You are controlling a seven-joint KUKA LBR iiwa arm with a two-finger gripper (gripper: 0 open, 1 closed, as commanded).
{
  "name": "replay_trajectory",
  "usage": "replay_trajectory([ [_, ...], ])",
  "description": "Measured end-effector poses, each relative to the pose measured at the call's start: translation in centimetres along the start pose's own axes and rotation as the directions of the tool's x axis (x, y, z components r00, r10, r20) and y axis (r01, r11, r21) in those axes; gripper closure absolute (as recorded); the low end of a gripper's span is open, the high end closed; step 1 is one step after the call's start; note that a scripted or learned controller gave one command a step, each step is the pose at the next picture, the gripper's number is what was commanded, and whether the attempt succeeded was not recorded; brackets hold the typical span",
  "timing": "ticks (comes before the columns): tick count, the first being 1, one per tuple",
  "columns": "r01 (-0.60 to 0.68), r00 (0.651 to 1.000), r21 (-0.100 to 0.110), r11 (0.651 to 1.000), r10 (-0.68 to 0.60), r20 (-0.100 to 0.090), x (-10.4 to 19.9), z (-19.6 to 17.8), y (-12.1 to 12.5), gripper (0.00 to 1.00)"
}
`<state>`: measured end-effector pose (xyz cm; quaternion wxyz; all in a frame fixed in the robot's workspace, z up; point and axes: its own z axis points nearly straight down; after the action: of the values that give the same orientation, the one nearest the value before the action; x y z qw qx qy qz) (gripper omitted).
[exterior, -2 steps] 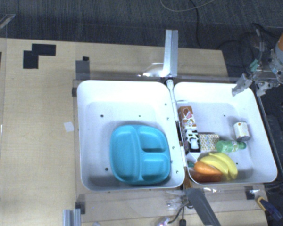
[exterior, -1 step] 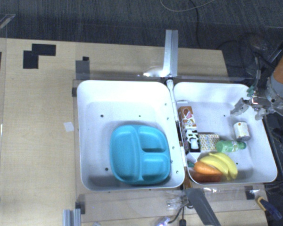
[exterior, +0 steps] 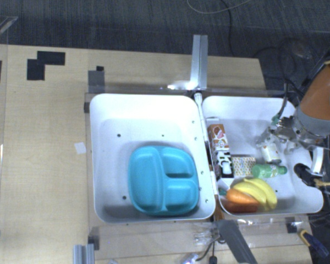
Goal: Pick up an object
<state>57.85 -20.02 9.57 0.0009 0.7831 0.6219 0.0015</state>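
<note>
In the right bin [exterior: 247,117] my gripper [exterior: 270,145] hangs low over the middle, just above a green bottle [exterior: 268,171] lying on its side. A small pale item sits at the fingertips, but whether it is gripped is unclear. Yellow bananas [exterior: 258,191] and an orange carrot-like piece [exterior: 241,198] lie at the bin's front. A tall snack box [exterior: 220,147] leans along the left wall, with a speckled sponge [exterior: 243,164] beside it.
The left bin [exterior: 110,125] holds a blue divided plate [exterior: 164,179]. A metal post [exterior: 199,59] rises behind the divider between the bins. The arm's orange band [exterior: 319,95] and cables crowd the right side.
</note>
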Motion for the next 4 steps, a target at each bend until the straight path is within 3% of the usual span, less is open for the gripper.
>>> replay_trajectory([
  [1,-0.204,0.979,-0.011,0.979,0.204,-0.001,1.6,0.6,-4.3,0.00],
  [2,-0.201,0.980,-0.013,0.979,0.201,-0.003,1.8,-0.3,-4.1,1.00],
  [3,-0.201,0.980,-0.013,0.979,0.201,-0.003,1.8,-0.3,-4.1,0.00],
  [4,-0.531,0.848,-0.005,0.848,0.531,-0.001,1.1,0.9,2.1,0.00],
])
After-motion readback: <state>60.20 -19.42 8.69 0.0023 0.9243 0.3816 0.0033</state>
